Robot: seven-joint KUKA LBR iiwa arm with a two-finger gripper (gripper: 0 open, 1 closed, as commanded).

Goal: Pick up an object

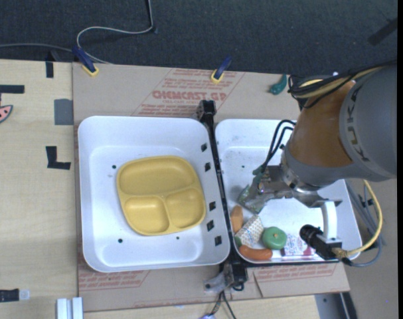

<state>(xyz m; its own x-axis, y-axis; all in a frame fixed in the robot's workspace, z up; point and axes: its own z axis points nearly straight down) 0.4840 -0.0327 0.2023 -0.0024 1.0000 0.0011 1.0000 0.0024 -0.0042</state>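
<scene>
My gripper (254, 197) hangs low in the right bin (236, 145), over its left middle part, with the arm coming in from the right. Just below it, along the bin's front wall, lie several small objects: an orange piece (236, 218), a checkered white packet (250, 230), a green round piece (274, 237), a reddish sausage-shaped piece (256, 252) and a flat printed card (295, 246). No object shows between the fingers.
In the left bin (95, 178) rests a yellow divided plate (161, 195). A black divider (212, 171) runs between the two bins. Cardboard lies under both, with clips at its far edge.
</scene>
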